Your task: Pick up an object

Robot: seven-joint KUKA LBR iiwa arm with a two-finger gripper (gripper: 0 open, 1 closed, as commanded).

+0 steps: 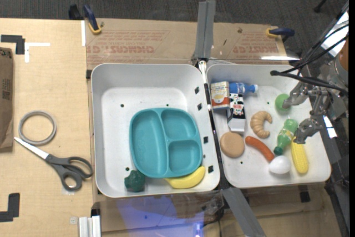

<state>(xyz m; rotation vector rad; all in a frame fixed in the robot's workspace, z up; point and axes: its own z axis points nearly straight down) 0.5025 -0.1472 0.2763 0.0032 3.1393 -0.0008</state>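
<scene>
My gripper (302,114) hangs over the right side of the right bin (244,175), open. One finger (295,97) is next to a green ball (282,101). The other finger (305,130) is above a green bottle (284,138) and a yellow corn cob (299,158). Only the bin floor shows between the fingers. Further left in the bin lie a croissant (261,122), an orange sausage (259,147), a white egg (279,166), a tan bun (232,144), a milk carton (237,113) and a blue-capped bottle (230,89).
The left bin (111,119) holds a teal divided plate (165,141), a banana (186,178) and a dark green toy (134,181). Scissors (58,164) and a tape roll (37,127) lie on the bench at left. Cables and the arm crowd the right edge.
</scene>
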